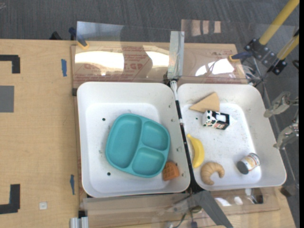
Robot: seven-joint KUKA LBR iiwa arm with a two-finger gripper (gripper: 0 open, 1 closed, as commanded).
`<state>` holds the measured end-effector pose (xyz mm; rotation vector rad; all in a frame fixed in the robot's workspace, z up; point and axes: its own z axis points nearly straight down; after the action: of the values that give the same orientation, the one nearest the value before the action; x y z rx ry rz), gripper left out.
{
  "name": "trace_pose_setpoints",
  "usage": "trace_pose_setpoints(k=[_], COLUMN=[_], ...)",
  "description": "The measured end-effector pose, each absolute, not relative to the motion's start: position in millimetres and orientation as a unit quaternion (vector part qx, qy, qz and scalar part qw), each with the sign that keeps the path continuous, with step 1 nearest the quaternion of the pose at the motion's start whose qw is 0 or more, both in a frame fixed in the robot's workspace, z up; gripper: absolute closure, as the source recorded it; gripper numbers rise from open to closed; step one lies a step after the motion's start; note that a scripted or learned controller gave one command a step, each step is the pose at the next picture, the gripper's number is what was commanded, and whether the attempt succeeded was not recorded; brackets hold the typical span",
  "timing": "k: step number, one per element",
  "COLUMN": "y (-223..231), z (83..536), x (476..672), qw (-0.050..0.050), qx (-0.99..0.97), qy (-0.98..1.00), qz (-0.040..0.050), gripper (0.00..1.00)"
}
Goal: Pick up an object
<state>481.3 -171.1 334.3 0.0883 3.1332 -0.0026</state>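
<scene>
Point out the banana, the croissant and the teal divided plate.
banana (197,150), camera view, middle of its curve
croissant (212,171), camera view, centre of its body
teal divided plate (124,140), camera view, largest compartment

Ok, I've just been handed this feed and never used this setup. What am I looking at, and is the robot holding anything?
One fixed camera looks down at a slant on a wooden bench bearing two shallow white bins side by side. The left bin holds a teal divided plate, with a small orange-brown toy food piece at its lower right edge. The right bin holds a tan wedge, a small black-and-white carton, a banana, a croissant and a small metal can lying on its side. The arm reaches in from the right; all items lie in the bins, so nothing is picked up yet.
</scene>
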Motion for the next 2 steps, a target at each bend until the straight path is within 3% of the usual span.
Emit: trace_pose_setpoints(k=[1, 2], y=[-171, -223], z=[334, 300], x=[481.3, 479.7], qw=[0.004, 0.001], qx=[0.028, 0.033], qy=[1.000, 0.999], qz=[-0.0008, -0.0004], gripper=[0.00, 0.00])
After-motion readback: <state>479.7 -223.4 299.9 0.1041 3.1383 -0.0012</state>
